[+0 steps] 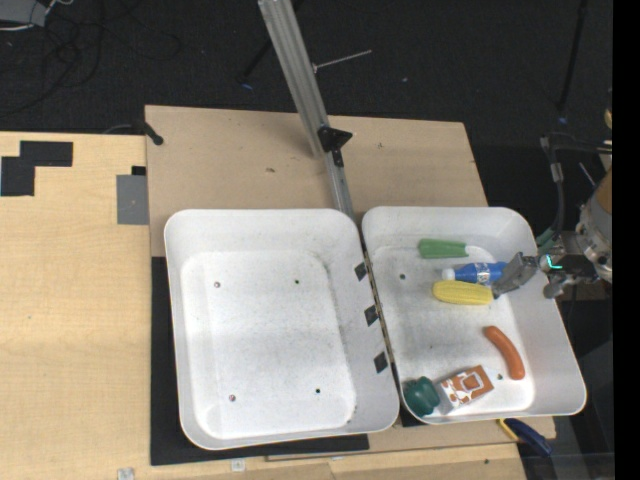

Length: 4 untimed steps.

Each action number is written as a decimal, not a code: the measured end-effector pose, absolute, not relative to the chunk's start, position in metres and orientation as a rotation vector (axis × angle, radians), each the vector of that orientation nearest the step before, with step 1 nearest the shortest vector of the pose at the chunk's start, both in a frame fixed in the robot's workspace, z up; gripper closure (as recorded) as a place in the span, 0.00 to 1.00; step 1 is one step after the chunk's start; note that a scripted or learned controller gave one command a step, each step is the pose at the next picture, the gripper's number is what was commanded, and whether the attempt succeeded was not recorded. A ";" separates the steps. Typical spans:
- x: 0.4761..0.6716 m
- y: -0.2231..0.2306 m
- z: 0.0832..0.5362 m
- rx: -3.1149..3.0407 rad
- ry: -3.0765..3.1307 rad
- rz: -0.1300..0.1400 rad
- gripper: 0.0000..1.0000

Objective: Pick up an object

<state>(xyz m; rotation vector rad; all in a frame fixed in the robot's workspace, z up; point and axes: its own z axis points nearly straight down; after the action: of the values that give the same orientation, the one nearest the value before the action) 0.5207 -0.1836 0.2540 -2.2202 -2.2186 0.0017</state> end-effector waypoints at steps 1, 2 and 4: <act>0.515 -0.183 0.210 -2.217 -2.216 0.005 0.00; 0.519 -0.178 0.147 -2.217 -2.215 0.006 0.00; 0.521 -0.182 0.111 -2.239 -2.219 -0.003 1.00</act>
<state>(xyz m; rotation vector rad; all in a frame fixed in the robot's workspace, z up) 0.5213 -0.1816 0.1111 -2.2386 -2.2194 -0.0031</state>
